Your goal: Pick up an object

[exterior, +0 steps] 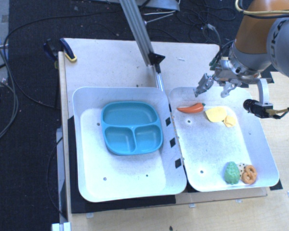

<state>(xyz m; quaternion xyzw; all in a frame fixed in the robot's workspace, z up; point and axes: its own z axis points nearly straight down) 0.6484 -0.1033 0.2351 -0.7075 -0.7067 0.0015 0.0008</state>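
Note:
My gripper (214,88) hangs above the far edge of the right bin (216,150), its two fingers spread apart with nothing between them. Just below and left of it lies an orange carrot-like piece (190,108). A yellow piece (216,114) with a smaller yellow bit (229,121) lies under the gripper's right side. Near the bin's front right corner sit a green lump (232,173) and a brown pretzel (249,174).
The left bin (91,172) holds a blue three-compartment tray (132,128). A slanted metal pole (139,28) runs down to the gap between the bins. Cables lie on the dark floor at the left and back.

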